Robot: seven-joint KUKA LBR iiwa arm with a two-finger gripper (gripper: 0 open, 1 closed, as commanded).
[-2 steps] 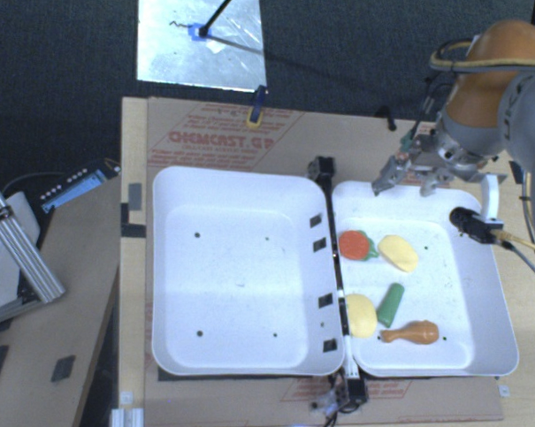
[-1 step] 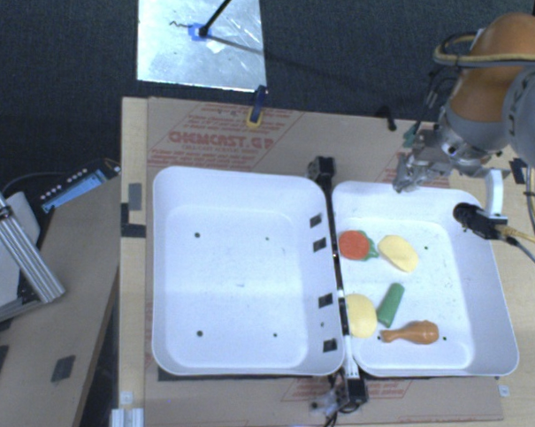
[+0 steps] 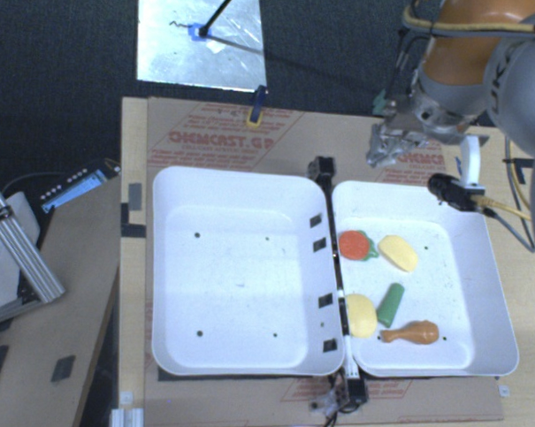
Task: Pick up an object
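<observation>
The right bin (image 3: 477, 288) holds several toy foods: a red tomato with a green top (image 3: 355, 246), a pale yellow piece (image 3: 398, 253), a round yellow piece (image 3: 361, 315), a green cylinder (image 3: 390, 304) and a brown drumstick (image 3: 414, 332). My gripper (image 3: 387, 151) hangs high above the bench behind the right bin's far left corner, well apart from all of them. Nothing shows between its fingers.
The left bin (image 3: 238, 269) lies beside the right one, joined by a black hinged divider (image 3: 328, 255). A shiny metal sheet (image 3: 202, 35) lies at the back left. A cardboard sheet (image 3: 227, 136) lies under both bins.
</observation>
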